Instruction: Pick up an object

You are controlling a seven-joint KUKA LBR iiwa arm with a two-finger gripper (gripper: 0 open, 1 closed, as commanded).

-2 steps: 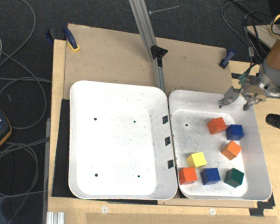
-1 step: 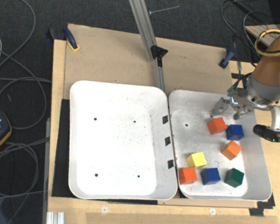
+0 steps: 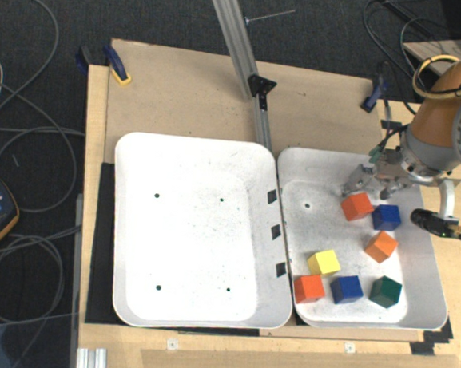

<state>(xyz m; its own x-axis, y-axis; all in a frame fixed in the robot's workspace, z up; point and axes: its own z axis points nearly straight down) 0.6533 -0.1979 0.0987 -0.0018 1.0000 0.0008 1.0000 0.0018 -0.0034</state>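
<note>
Seven small blocks are seen in the right bin [image 3: 436, 305], and none is lifted yet. Nearest the front rim, three are lined up in a row: a red-orange cube [image 3: 310, 288] at the left, a blue cube [image 3: 347, 289] in the middle, and a dark green cube [image 3: 385, 291] at the right. Just behind the row, a yellow cube [image 3: 325, 263] is set touching or nearly touching the red-orange one. Farther back and to the right, an orange cube [image 3: 381, 246] is found by itself. Beyond it, a second blue cube [image 3: 386, 217] and an orange-red cube [image 3: 358, 206] are placed close beside each other. The left bin [image 3: 132, 211] is seen across the divider, on the same wooden surface [image 3: 182, 95].

At the far end of the right bin, the pincer [image 3: 377, 181] is lowered just above and behind the orange-red cube, with the grey arm [image 3: 445, 110] reaching in from the right. Nothing is seen between its fingers, and how far they are spread cannot be told from this angle. The step in hand is judged to be the approach to a grasp, with the orange-red cube as the likeliest target. For the next move, the tips would need to be centred over that cube, brought down on either side of it, and closed without the neighbouring blue cube being nudged.
</note>
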